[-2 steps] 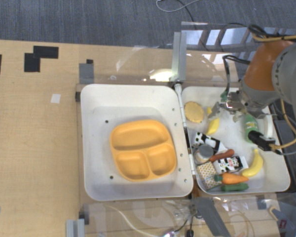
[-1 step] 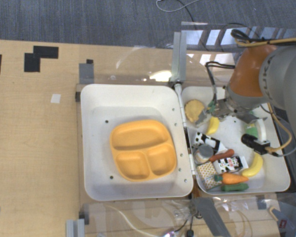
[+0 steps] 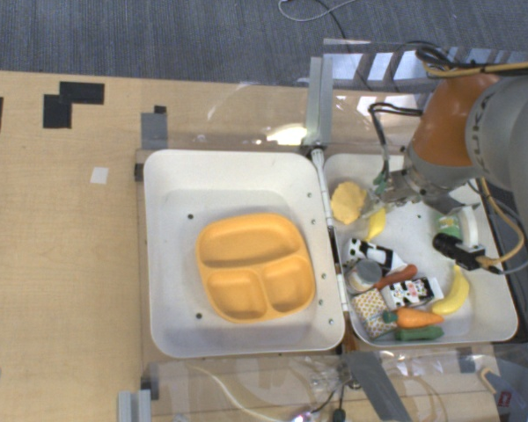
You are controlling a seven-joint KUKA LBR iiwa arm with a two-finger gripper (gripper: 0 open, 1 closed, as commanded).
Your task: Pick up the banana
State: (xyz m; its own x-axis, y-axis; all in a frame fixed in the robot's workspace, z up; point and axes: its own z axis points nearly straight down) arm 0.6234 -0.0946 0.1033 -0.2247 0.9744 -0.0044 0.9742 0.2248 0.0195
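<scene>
Two bins on the bench, and all the action is in the cluttered right bin point(image 3: 502, 323). Take the carrot point(image 3: 418, 319) at its near edge as the marker. The banana point(image 3: 453, 293) lies just beside the carrot, up and to the right of it in the view. It is a curved yellow piece resting on the bin floor, with nothing gripping it.

The gripper point(image 3: 394, 188) hangs well up-view from the carrot, toward the bin's far side, with the orange band point(image 3: 444, 126) of the arm above it. Whether the claw is open or closed, I cannot tell. The wrist and cables mask it from this angle.

Just under the gripper sits a small yellow piece point(image 3: 376, 222), and left of that a round yellow lump point(image 3: 348, 202), both far up from the carrot. I can't say what either one is.

My read is that this is the approach step, with no grasp made. The claw is near the wrong yellow things. The next move calls for travel down-view and right, toward the carrot's corner, then a descent over the banana's middle with the claw across its narrow width. It's tight there, with the carrot and a printed packet point(image 3: 414, 293) crowding the banana's left.
</scene>
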